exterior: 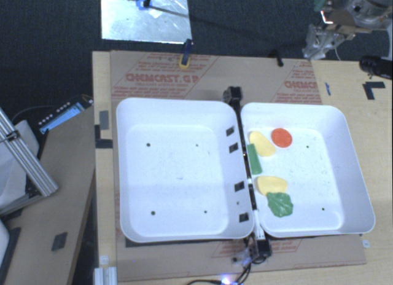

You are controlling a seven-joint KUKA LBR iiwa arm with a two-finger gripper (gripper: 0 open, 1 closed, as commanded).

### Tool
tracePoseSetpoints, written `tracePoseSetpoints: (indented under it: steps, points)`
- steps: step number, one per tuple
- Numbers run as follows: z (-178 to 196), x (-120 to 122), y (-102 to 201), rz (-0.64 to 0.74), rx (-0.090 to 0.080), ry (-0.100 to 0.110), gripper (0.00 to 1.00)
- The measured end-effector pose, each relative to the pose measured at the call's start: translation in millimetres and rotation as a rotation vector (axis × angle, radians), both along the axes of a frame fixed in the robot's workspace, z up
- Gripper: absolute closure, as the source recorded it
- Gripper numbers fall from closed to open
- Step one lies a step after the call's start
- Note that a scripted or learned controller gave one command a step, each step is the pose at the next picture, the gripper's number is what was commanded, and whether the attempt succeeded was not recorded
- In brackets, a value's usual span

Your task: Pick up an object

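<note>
While the end effector (319, 41) hovers beyond the right bin (344, 155), its grip state seems unreadable.

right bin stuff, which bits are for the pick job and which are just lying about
For the job:
- round orange piece
- two pale yellow pieces
- flat green strip
- lumpy green piece
- gripper
- right white bin

Lying about:
- left white bin
- silver foil sheet
- yellow clip
</note>
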State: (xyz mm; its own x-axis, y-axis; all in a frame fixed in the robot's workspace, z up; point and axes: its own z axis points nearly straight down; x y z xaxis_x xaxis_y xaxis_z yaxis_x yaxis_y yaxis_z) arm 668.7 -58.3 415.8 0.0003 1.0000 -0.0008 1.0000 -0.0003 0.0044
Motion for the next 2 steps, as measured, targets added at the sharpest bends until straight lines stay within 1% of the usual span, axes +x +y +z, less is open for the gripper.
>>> tracePoseSetpoints:
  steps: [1,2]
  points:
    - [-15,-4,-44,0.000,-0.001,0.001,1.00]
    - [2,0,-66,0.000,-0.001,-0.002,1.00]
